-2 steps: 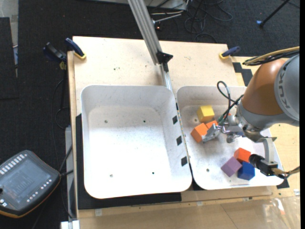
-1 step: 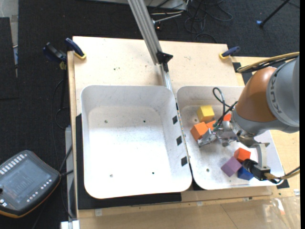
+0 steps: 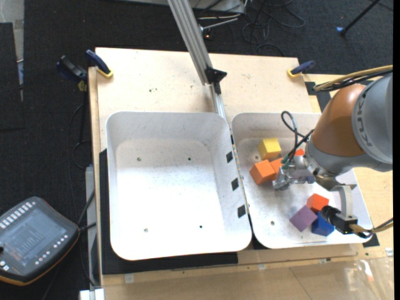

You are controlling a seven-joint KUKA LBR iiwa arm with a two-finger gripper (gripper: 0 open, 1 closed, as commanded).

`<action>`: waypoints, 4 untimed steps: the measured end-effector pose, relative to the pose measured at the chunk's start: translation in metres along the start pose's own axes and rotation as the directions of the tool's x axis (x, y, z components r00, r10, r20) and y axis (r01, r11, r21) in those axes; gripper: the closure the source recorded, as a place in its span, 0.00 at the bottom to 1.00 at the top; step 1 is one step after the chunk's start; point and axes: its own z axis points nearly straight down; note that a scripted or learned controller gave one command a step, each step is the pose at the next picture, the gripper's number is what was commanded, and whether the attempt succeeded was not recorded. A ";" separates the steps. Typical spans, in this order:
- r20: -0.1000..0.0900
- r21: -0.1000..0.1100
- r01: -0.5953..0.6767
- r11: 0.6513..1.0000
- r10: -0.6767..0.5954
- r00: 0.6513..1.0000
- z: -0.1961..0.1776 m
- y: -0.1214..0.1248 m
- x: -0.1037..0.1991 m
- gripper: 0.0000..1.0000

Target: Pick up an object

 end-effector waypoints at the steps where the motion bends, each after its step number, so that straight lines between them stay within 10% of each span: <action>1: 0.002 -0.005 0.002 1.000 -0.002 1.000 -0.060 0.003 -0.009 1.00; 2: 0.002 -0.005 0.004 1.000 -0.004 1.000 -0.113 0.005 -0.009 1.00; 4: -0.002 0.001 0.010 1.000 -0.010 1.000 -0.124 -0.007 0.098 1.00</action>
